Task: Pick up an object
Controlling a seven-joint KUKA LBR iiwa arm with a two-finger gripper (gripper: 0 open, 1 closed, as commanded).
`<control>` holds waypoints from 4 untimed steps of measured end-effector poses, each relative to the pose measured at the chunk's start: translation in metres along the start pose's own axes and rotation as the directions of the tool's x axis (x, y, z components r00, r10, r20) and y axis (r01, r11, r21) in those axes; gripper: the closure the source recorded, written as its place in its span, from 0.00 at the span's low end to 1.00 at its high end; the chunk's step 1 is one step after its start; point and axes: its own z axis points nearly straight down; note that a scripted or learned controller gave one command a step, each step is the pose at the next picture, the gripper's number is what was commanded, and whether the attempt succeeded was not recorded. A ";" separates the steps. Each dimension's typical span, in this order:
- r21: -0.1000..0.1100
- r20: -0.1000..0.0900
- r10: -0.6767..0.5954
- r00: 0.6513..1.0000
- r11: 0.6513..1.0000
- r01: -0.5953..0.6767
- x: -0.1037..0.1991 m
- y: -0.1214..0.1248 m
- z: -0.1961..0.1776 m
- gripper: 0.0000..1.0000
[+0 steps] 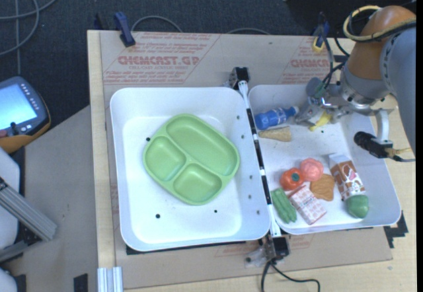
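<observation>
Gripper (316, 111) low over right bin (391, 208), far end; opening impossible to tell. Reaching in from right, orange band above wrist. Blue bottle (274, 117) just beside, lying flat near the divider, above a tan wedge (275, 134). Green divided plate (192, 159) in left bin (132, 218).

A blue bottle (274, 117) lies on its side at the right bin's far left. A tan wedge (276, 134) lies just beside it.
</observation>
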 end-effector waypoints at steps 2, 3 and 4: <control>0.028 -0.005 0.001 1.000 1.000 -0.001 -0.021 0.012 -0.028 1.00; -0.005 0.001 0.000 1.000 1.000 0.000 -0.023 0.018 -0.109 1.00; 0.003 -0.001 0.000 1.000 1.000 0.000 -0.022 0.017 -0.103 0.00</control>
